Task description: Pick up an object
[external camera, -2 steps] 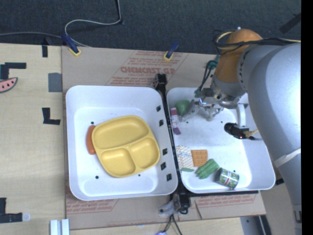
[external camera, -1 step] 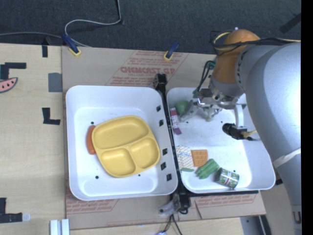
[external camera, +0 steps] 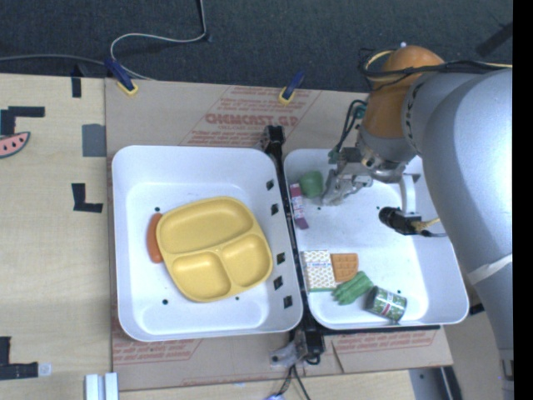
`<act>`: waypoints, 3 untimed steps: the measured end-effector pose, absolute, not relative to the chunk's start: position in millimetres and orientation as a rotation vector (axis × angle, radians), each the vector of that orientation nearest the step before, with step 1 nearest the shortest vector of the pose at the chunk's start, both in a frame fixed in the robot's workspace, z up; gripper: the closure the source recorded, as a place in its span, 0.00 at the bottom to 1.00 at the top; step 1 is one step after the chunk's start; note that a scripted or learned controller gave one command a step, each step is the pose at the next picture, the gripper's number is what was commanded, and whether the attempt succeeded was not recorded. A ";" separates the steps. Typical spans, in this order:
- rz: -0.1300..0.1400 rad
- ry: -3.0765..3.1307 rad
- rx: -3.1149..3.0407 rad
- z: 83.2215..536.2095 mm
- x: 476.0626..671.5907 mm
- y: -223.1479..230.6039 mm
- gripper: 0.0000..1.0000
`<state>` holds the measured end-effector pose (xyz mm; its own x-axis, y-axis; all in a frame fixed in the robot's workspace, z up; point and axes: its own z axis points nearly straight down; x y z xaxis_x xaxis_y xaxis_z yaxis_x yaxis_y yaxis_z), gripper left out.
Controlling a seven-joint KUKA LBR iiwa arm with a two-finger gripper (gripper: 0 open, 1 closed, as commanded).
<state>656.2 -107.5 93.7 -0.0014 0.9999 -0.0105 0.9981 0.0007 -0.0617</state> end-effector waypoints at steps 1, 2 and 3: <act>0.088 -2.192 -2.192 92.8 654.6 -108.7 0.00; 0.047 -2.209 -2.214 84.1 645.1 -103.3 0.00; 0.040 -2.211 -2.215 93.6 646.1 -101.5 1.00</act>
<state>646.1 -101.5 93.6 0.0014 1.0000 -0.0099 0.9997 -0.0017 -0.0262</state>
